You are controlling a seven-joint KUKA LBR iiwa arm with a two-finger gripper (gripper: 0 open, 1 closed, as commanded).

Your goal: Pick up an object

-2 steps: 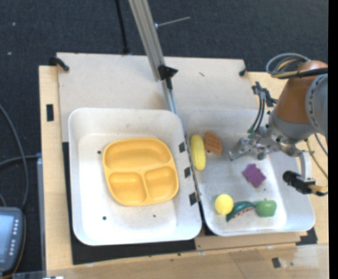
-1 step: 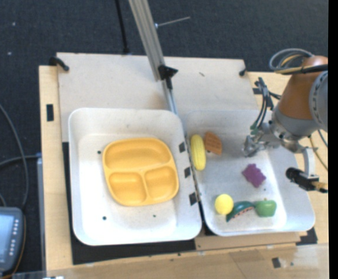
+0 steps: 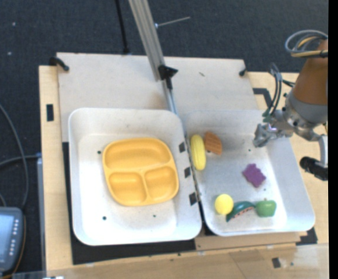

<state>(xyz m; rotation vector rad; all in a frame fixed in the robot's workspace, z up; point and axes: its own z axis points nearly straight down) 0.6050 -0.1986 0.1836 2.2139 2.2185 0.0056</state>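
In the right bin (image 3: 291, 205) lie a yellow banana-like piece (image 3: 198, 151) against the left wall, a brown ridged piece (image 3: 213, 143) beside it, a purple block (image 3: 254, 175), a yellow ball (image 3: 223, 204), and a green piece (image 3: 266, 208) with a dark green and red curved piece (image 3: 241, 210). My gripper (image 3: 264, 135) hangs over the bin's upper right part, above and right of the purple block, with nothing seen between its fingers. The fingers are too small and dark to read.
The left bin (image 3: 87, 220) holds a yellow three-compartment tray (image 3: 140, 171). A slanted metal pole (image 3: 148, 31) rises from the divider behind the bins. The arm's orange band (image 3: 312, 83) is at the right edge. A monitor (image 3: 0, 237) sits at lower left.
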